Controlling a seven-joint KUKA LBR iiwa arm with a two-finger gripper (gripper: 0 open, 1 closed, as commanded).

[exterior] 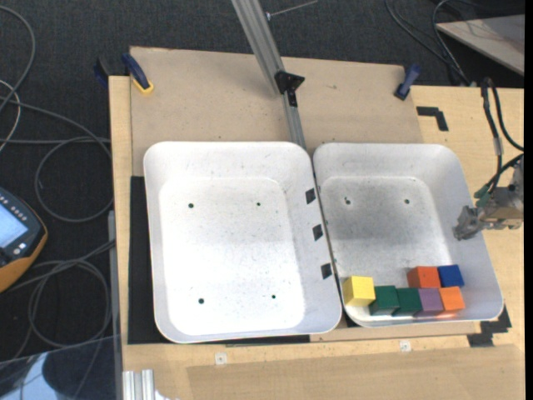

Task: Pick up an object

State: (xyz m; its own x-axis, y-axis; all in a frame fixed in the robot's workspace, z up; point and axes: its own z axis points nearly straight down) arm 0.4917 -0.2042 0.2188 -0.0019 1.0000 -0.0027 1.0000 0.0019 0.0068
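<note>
Several coloured blocks sit packed together in the front right corner of the right bin (383, 182): a yellow block (360, 288), a green block (385, 298), a dark green block (408, 300), a purple block (430, 300), an orange block (452, 298), a red-orange block (423, 276) and a blue block (450, 274). My gripper (468, 223) hangs at the bin's right rim, small and grey, just behind the blue block and apart from the cluster. Nothing shows in its grasp.
The left bin (225, 240) lies beside the right one. A slanted metal pole (265, 44) comes down to the gap between the bins at the back. Blue clamps (137, 73) (406, 82) grip the board's back corners. Cables trail by the gripper (500, 140).
</note>
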